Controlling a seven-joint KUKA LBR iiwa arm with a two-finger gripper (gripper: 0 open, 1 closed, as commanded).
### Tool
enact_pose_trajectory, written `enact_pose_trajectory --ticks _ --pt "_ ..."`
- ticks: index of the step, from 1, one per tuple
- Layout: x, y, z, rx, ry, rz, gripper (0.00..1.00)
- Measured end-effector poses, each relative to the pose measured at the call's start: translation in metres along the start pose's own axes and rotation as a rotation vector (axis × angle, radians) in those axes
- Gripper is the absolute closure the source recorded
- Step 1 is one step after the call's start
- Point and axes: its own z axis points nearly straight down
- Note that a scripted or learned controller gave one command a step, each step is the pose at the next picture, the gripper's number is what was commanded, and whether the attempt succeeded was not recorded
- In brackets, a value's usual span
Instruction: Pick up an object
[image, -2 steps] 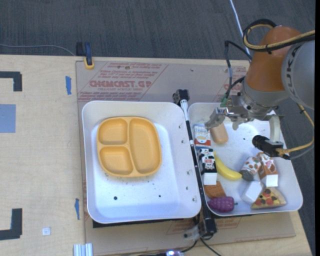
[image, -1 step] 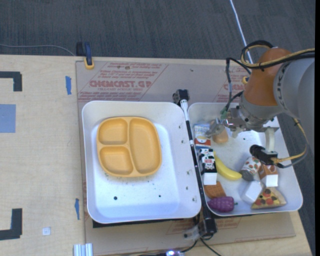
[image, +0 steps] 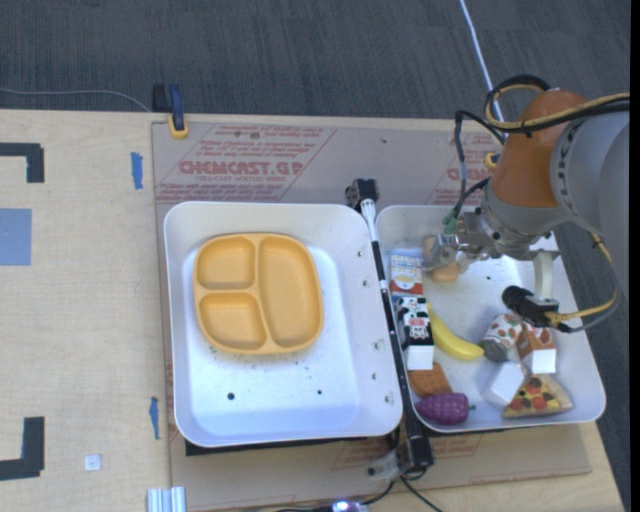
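Note:
My gripper (image: 449, 250) hangs low over the far left part of the right bin (image: 585, 400), reaching in from the right. A small tan rounded object (image: 446, 269) lies right under it, touching or nearly touching the gripper. Whether it is gripped cannot be made out. Close by in the same bin are a blue and orange carton (image: 405, 270), a black and white box (image: 413, 318) and a yellow banana (image: 453, 341).
The right bin also holds a white block (image: 420, 356), an orange cracker (image: 430, 381), purple grapes (image: 443, 407), a pizza slice (image: 537, 398), a white cube (image: 503, 383) and a patterned can (image: 508, 335). A yellow divided plate (image: 258, 293) sits in the left bin (image: 300, 410).

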Motion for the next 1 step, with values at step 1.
enact_pose_trajectory --ticks 1 --pt "0.0723 -0.0023 -0.103 0.006 0.002 -0.002 1.0"
